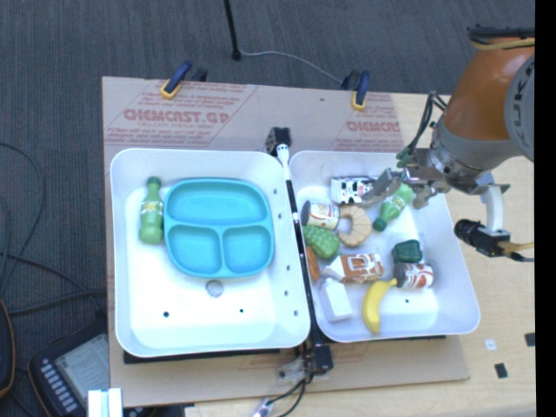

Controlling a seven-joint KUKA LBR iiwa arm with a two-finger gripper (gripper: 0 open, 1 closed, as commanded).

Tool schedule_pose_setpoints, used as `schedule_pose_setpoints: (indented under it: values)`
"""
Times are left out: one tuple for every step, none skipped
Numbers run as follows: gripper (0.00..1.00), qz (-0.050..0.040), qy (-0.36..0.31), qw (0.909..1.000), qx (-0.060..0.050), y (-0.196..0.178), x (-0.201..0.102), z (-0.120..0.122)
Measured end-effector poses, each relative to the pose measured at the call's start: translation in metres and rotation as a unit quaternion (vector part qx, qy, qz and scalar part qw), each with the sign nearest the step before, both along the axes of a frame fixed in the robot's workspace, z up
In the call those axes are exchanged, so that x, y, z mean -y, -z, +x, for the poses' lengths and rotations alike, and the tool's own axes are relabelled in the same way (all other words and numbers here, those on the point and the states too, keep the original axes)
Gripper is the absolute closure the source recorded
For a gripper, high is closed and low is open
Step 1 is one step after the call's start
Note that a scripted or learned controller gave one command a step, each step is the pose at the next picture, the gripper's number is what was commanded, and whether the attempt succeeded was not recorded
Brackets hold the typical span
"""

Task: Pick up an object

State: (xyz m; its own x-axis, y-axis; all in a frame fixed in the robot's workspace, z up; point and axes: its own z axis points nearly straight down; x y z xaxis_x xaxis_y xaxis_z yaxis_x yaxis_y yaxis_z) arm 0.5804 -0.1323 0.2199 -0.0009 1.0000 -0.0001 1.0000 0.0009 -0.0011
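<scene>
A small green bottle [393, 207] with a pale label and a light cap lies tilted in the right bin [452, 259], near its far right corner. The claw [401, 183] is spread just above it, one finger on either side of the neck, not closed on it.

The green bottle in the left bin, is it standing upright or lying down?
Lying down. The green bottle rests flat on the floor of the left bin, its full length visible, cap toward the far rim, beside the blue tray.

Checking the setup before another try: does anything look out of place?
One green bottle lies alone in the left bin, beside the blue tray, while the other items are heaped in the right bin. Nothing looks spilled or broken.
</scene>
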Motion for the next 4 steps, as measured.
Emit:
schedule_pose_setpoints:
  values:
    - [0.00,-0.0005,0.000,1.0000,0.003,0.133,0.011,-0.013]
    - [1.00,-0.0012,0.001,1.0000,0.004,0.122,0.012,-0.012]
    - [0.00,-0.0009,0.001,1.0000,0.003,0.122,0.012,-0.012]
    - [1.00,-0.0009,0.000,1.0000,0.003,0.112,0.011,-0.012]
